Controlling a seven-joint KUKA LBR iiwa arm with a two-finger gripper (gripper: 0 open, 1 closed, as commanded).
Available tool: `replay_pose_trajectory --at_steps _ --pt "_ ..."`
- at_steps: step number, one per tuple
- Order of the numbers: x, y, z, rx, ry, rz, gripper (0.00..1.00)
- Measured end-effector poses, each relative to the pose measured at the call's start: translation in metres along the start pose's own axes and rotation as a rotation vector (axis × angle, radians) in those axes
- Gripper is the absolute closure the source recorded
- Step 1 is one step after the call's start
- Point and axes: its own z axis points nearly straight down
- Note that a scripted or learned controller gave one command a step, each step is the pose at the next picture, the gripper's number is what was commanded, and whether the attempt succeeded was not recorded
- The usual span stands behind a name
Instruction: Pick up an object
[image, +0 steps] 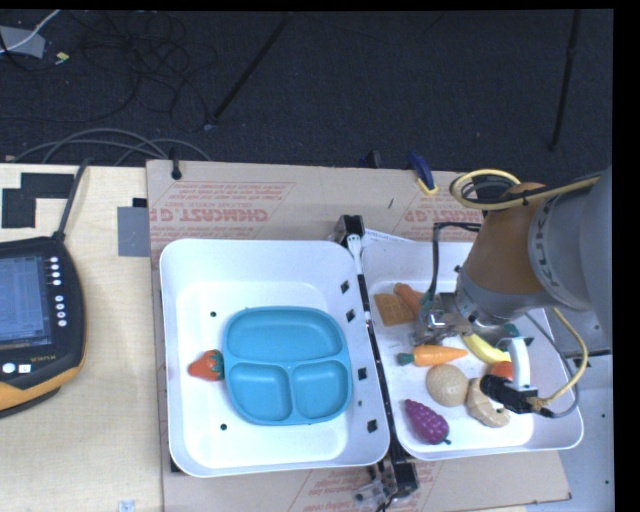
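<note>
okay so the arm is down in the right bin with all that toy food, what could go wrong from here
1. The right bin is crowded: the carrot, banana, potato and purple grapes lie close together, so a grasp could catch two items or push one aside.
2. The arm covers much of the bin from above, so the camera may not confirm whether anything was picked.
3. A yellow cable hangs low over the bin and might snag.
</note>
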Motion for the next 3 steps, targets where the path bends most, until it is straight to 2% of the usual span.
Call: replay_pose_trajectory --at_steps 1,2,3 --pt "0.023 -0.005 -0.206 -0.019 -0.002 -0.003 1.00" --pt "0.083 -0.040 -0.232 -0.003 0.002 -0.007 1.00" --pt "0.155 -0.069 -0.312 -0.009 0.002 -0.010 1.00"
